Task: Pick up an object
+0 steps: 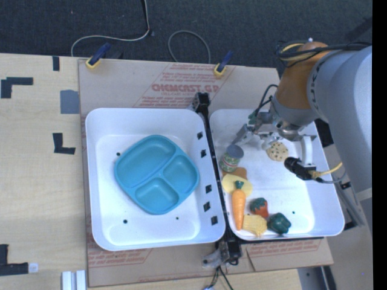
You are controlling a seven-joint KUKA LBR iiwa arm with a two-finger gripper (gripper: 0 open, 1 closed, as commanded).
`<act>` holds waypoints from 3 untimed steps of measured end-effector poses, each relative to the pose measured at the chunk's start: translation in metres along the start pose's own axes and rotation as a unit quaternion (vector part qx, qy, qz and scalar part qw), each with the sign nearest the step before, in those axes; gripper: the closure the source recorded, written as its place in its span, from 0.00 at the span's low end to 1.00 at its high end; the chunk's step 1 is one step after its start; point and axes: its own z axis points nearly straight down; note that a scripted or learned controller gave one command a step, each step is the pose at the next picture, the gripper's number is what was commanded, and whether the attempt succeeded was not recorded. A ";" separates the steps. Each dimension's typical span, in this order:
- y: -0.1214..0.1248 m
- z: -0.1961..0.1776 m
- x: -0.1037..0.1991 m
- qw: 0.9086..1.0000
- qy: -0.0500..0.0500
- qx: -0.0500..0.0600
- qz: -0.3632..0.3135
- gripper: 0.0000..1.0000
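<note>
Objects for the pick all lie in the right-hand white plastic bin point(314, 219), clustered toward its 7 o'clock side. From my remote seat I read the scene by size. The grey arm with the orange band point(329, 80) comes in from 3 o'clock and covers the bin's upper right. The left white bin point(97, 162) carries a blue three-compartment plastic tray point(157, 173), tilted, near its centre. In the right bin, an orange toy carrot with a green top point(239, 203) lies lengthwise, pointing to 6 o'clock, touching a pale yellow wedge-like piece point(254, 225) at its lower end. At the carrot's 12 o'clock sits a small jar with a grey lid point(231, 157). A red toy with a green cap point(260, 206) and a dark green lump point(279, 223) sit at the carrot's 3 to 4 o'clock. A tan speckled cookie-like disc point(277, 151) lies right under the gripper point(266, 130).

Whether the jaws are spread or closed I cannot tell from this angle; nothing visibly sits between them.

My judgement: the carrot is light, rigid, smooth plastic, likely slippery, so I would take it across its thick upper half.
</note>
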 end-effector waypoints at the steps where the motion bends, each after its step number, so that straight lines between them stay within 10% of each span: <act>1: 0.038 0.022 0.029 1.000 -0.001 0.003 -0.004 0.00; 2: -0.009 0.020 0.026 1.000 0.000 -0.002 -0.001 0.00; 3: 0.040 0.021 0.025 1.000 0.000 0.000 -0.002 0.00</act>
